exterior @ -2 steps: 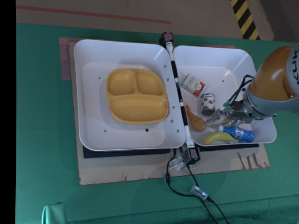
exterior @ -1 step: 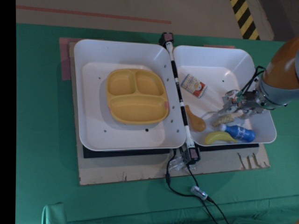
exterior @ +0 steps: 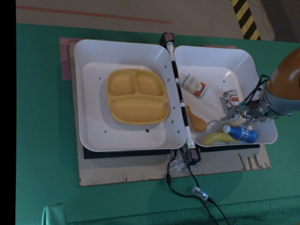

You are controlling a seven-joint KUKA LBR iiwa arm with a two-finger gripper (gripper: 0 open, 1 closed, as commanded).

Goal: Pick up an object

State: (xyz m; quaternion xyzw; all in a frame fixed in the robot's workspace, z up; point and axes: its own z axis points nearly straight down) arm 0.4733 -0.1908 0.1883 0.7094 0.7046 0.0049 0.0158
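Blue and white, the bottle (exterior: pixel 240 134) lay in the right bin (exterior: pixel 213 62), toward the tabletop's near right corner, touching a yellow banana (exterior: pixel 219 138). The gripper (exterior: pixel 243 112) hung just above it, probably lined up to grab. Open or closed, I could not tell. A small can (exterior: pixel 230 99) stood close by.

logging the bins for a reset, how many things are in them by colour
Yellow: 2, the divided plate in the left bin and the banana in the right bin
Orange: 1, the drumstick
Blue: 1, the bottle
White with print: 2, the small carton and the can
Total: 6
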